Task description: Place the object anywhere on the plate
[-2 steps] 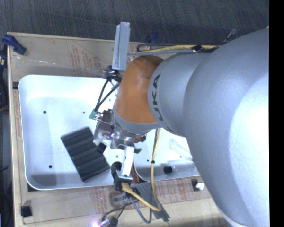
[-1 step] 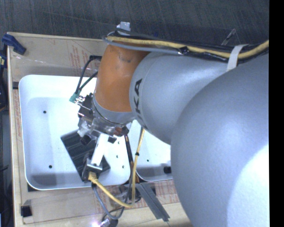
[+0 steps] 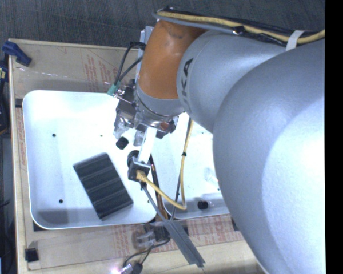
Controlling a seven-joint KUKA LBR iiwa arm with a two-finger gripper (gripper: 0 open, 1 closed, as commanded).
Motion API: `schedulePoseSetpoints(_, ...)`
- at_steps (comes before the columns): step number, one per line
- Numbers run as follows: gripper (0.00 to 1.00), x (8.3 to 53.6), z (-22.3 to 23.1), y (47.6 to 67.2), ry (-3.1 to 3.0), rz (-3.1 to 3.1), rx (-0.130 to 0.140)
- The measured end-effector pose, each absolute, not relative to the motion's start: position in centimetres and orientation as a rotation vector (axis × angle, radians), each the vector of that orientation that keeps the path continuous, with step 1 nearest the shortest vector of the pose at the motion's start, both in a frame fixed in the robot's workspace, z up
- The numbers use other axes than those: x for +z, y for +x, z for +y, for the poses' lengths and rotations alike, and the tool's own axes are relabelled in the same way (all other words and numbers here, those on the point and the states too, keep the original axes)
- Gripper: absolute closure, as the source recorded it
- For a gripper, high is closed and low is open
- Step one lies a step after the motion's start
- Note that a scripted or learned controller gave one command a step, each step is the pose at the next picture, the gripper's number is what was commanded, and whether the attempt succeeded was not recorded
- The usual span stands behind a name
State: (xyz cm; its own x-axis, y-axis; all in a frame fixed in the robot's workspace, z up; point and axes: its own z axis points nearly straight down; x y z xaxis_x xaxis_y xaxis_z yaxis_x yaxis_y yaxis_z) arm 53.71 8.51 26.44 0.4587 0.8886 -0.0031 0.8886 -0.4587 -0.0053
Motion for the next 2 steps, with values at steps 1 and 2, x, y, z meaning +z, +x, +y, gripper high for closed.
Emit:
schedulePoseSetpoints(1, 1.0, 13.0, 15.2, 47.9, -2.774, -1.469, 0.014)
schedulePoseSetpoints(2, 1.0, 19.1, 6.4, 47.7, -2.47, -1.94, 0.001)
